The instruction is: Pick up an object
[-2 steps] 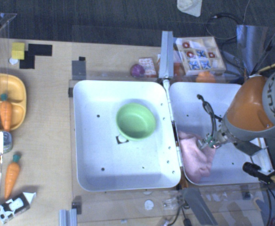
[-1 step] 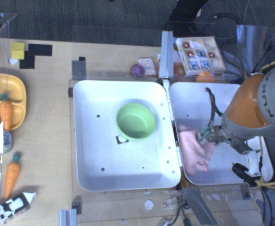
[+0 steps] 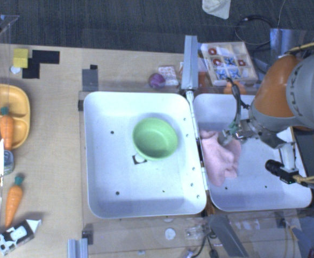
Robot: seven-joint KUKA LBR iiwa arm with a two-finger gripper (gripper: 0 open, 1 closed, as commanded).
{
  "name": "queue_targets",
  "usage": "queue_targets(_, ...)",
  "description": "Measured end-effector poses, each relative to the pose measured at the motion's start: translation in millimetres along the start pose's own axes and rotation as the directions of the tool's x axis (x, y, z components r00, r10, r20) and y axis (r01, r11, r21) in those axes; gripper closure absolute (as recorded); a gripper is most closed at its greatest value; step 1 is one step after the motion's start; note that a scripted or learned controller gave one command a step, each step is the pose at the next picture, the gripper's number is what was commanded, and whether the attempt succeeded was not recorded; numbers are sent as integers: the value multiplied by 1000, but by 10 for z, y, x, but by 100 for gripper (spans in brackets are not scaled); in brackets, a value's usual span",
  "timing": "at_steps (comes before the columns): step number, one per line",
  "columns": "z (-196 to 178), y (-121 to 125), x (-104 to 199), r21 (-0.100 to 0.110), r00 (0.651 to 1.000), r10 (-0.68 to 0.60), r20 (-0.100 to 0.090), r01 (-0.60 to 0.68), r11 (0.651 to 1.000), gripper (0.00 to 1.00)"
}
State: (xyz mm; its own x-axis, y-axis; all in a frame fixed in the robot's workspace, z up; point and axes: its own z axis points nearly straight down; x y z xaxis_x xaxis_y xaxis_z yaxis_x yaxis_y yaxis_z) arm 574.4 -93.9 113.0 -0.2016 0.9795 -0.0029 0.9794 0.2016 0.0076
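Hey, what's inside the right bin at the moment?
A pink cloth lies crumpled against the right bin's left wall. The gripper hangs over the cloth's upper edge, hiding what lies beneath it.

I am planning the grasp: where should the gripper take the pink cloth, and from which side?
Probably from straight above, pinching a raised fold near the middle of the pink cloth. It lies crumpled and limp against the right bin's left wall, so a sideways approach has little room.

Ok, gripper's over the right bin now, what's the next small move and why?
Probably ease straight down onto the pink cloth. The gripper sits at the cloth's upper edge in the right bin, and the view does not show any cloth between its fingers.
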Motion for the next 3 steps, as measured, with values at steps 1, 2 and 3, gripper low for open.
queue_targets(1, 213, 290, -132, -7, 999, -36, 3, 36, 999, 0)
queue_targets(2, 195, -285, -48, -13, 981, -195, 7, 195, 981, 0)
queue_targets(3, 207, -237, 53, -9, 992, 127, 3, -127, 992, 0)
